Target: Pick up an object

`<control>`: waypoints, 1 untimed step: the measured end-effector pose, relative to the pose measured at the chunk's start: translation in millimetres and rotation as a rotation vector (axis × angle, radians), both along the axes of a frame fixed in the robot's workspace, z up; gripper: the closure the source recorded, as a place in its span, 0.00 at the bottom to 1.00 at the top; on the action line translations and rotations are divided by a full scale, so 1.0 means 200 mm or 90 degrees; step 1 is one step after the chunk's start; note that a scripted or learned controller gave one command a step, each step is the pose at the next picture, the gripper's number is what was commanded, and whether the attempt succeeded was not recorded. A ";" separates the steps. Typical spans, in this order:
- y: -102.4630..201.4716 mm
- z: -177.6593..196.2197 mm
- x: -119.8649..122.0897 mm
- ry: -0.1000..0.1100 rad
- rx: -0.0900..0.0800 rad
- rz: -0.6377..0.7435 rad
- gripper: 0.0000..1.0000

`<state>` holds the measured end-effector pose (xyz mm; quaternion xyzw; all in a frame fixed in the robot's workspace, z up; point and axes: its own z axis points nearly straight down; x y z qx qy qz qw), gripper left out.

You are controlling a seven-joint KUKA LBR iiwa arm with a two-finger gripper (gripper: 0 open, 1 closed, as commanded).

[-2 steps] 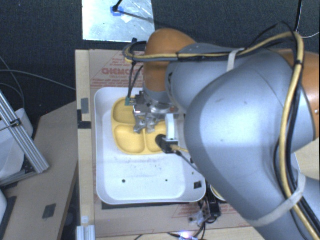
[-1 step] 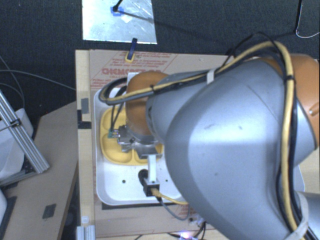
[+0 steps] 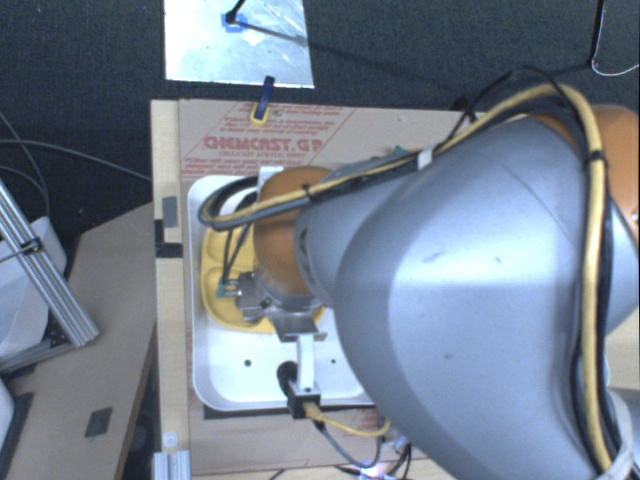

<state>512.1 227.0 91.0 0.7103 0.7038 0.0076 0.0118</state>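
Looking down at a slant on a shallow white bin (image 3: 228, 380), resting on a brown cardboard sheet (image 3: 330, 128) printed with red letters.

Across the right and middle of the view, a bulky grey robot arm (image 3: 470, 268), reaching in from the right. Wrapped above its wrist, an orange band (image 3: 285, 233), sitting over the bin's upper middle. Along the arm, a yellow cable (image 3: 590, 158) and black cables, looping down toward the wrist.

Below the band, the gripper (image 3: 283, 318), low over the middle of the bin. Cannot tell whether wide, narrow or holding anything: covered from above by the wrist.

Inside the bin, against its left wall, a yellow object (image 3: 214, 280), curved and glossy. Just beside the gripper on its left, partly covered by the wrist and a black cable; exact shape hard to tell. Impossible to say whether touching the gripper.

On the lower bin floor, bare white plastic with two small dark dots.

At the cardboard's far edge, a small blue and yellow item (image 3: 263, 101). Beyond it, on dark floor, a shiny silver sheet (image 3: 238, 30) with a small blue piece on it.

At far left, a slanted aluminium rail (image 3: 45, 268) beside a tan bench surface (image 3: 110, 298), well apart from the bin.
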 end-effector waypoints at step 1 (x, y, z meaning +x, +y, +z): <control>0.01 -0.01 -0.01 0.006 0.002 0.001 0.00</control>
